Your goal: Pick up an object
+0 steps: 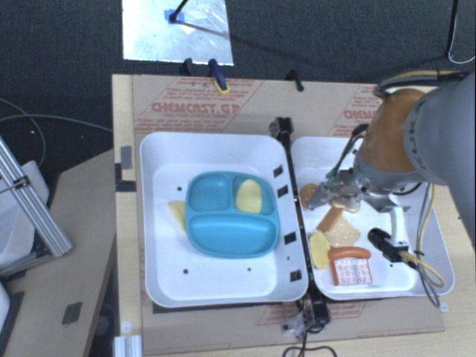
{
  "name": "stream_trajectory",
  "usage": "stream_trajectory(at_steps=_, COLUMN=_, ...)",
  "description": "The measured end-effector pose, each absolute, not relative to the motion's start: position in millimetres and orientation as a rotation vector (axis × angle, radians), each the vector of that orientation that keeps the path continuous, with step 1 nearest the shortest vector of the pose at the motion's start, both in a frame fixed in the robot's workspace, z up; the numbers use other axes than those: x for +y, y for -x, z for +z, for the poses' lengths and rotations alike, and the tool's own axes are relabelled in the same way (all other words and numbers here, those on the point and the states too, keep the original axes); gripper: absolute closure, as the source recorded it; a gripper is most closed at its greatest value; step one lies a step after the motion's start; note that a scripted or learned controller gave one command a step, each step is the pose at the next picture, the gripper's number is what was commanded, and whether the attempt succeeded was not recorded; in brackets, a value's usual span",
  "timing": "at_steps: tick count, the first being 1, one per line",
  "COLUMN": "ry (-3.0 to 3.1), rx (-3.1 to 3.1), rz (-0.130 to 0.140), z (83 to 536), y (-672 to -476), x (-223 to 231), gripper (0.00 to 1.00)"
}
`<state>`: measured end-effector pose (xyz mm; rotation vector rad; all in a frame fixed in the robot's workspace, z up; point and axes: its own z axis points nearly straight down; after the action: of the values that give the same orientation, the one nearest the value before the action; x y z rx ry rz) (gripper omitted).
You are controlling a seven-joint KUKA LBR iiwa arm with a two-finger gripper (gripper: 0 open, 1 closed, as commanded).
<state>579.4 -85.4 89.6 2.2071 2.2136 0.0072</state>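
My gripper (329, 193) hangs low over the left part of the right bin (430, 238), the grey arm with its orange band reaching in from the right. Just left of it lies a small orange-brown round piece (308, 195). Directly below it sits a tan wedge (339, 227). Further toward the front are a yellow piece (318, 248), a red sausage (349, 253) and a red-and-white packet (351, 272). I see nothing held in the gripper.
The left bin (160, 177) holds a blue divided plate (229, 229) with a yellow piece (248, 195) in its upper right compartment. A pale yellow slice (176, 213) lies at the plate's left edge. A divider with black clips (286, 199) separates the bins.
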Motion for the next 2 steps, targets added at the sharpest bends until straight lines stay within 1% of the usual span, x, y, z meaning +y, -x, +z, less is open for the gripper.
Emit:
stream_trajectory(at_steps=1, ry=-2.211, rx=2.228, rz=0.008, z=189.6, y=-536.9, x=-36.4, gripper=0.0)
stream_trajectory(at_steps=2, ry=-2.216, rx=2.232, rz=-0.001, z=184.0, y=-497.8, x=4.3, gripper=0.0)
